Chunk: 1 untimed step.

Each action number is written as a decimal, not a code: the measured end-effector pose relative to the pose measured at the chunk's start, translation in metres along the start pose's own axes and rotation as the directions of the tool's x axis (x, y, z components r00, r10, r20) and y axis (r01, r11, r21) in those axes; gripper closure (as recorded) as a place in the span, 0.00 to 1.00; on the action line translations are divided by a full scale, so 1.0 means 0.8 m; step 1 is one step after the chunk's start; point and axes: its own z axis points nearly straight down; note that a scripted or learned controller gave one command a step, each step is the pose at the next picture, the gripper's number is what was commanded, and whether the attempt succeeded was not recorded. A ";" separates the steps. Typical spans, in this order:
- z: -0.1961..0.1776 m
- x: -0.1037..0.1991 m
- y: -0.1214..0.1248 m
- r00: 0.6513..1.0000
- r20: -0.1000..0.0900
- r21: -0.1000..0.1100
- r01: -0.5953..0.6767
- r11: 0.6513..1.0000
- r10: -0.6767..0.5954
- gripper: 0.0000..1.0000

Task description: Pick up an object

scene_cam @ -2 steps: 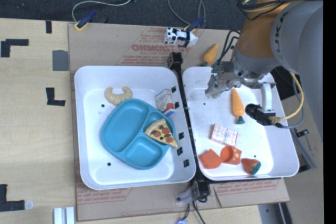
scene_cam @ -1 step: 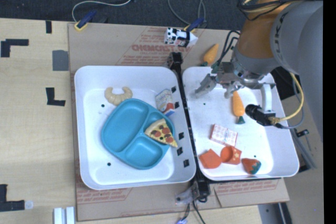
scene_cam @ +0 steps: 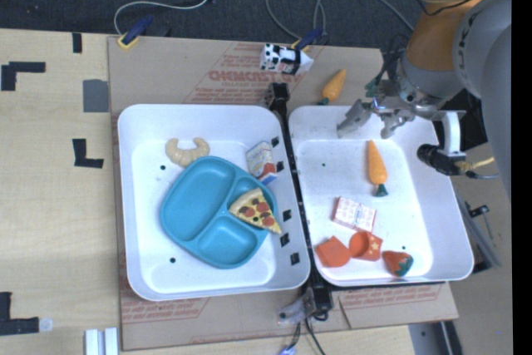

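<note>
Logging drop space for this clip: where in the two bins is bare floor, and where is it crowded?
Right bin: bare on its left side, between the divider and the carrot; its near edge is crowded with red toys. Left bin: the blue plate fills the middle; bare strip along the left wall.

red print runs across the cardboard sheet, too blurred to read.

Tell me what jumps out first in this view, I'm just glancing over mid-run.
The big blue plate in the left bin, with a pizza slice on its right edge. Then the gripper, open above the far end of the right bin, just beyond a carrot.
</note>
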 end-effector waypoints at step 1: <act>0.086 -0.096 -0.012 1.000 0.000 0.003 -0.001 1.000 0.001 0.00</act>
